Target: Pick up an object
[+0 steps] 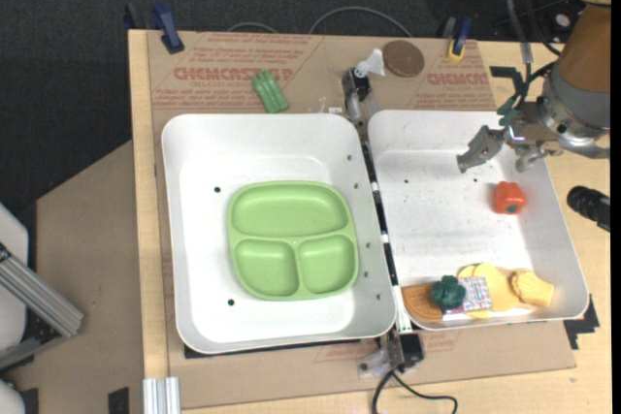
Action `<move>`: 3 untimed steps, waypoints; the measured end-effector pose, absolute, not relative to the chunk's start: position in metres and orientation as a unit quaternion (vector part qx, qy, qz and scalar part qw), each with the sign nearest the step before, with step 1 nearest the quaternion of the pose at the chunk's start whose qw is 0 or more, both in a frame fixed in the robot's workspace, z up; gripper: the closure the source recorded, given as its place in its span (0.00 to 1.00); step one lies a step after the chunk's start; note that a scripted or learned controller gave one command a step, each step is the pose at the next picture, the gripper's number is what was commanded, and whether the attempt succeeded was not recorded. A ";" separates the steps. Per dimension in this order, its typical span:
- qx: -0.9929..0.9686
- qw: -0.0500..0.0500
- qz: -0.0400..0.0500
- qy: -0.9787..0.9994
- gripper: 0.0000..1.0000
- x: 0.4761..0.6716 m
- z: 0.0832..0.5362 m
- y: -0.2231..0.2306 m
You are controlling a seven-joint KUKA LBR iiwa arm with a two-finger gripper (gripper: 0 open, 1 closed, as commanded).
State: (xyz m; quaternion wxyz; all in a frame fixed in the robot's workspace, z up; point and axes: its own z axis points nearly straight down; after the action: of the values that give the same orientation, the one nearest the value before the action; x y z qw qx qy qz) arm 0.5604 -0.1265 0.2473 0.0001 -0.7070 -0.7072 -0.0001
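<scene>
A small red-orange object [507, 198] lies in the right bin [427, 228], near its right side. My gripper [503, 153] hangs just above and behind it, at the bin's far right, with its two fingers spread apart and nothing between them. At the bin's front edge sits a cluster: a dark green toy [446, 292], a small printed packet [475, 295], yellow pieces [532, 287] and a brown round piece [419, 302].
The left bin [194, 305] holds a green divided plate [291, 238]. On the bench behind the bins lie a green object [271, 92] and a brown disc [403, 59]. Clamps sit at the bench's back edge.
</scene>
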 end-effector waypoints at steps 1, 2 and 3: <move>-0.708 -0.001 0.001 -0.706 0.00 0.596 0.193 -0.184; -0.708 0.003 0.002 -0.706 0.00 0.594 0.106 -0.220; -0.707 -0.002 -0.001 -0.707 1.00 0.597 0.123 -0.219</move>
State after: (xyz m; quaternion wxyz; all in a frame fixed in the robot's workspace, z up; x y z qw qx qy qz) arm 0.5972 -0.2185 0.1230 -0.0015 -0.7074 -0.7068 -0.0007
